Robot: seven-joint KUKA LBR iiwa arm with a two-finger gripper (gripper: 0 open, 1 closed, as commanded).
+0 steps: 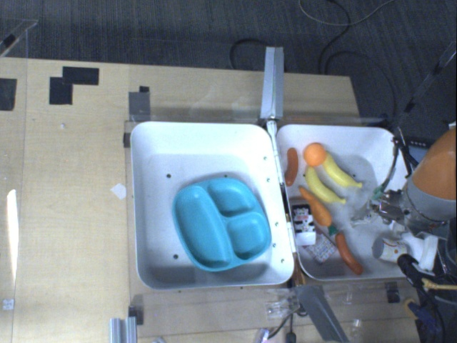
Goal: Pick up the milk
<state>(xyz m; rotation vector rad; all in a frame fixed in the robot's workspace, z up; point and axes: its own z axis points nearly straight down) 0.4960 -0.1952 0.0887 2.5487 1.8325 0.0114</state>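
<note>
Pale wood counter carried two white bins; the milk lay at the right bin's lower-left edge, probably tipped among toy food. Lower right, the gripper hovered well apart from it, grip state untellable.

**Tabletop layout**

Light wood tabletop w/ 2 shallow white bins side by side, touching: left bin, right bin. Black patches on surface at far left. Metal bracket behind bin junction.
</note>
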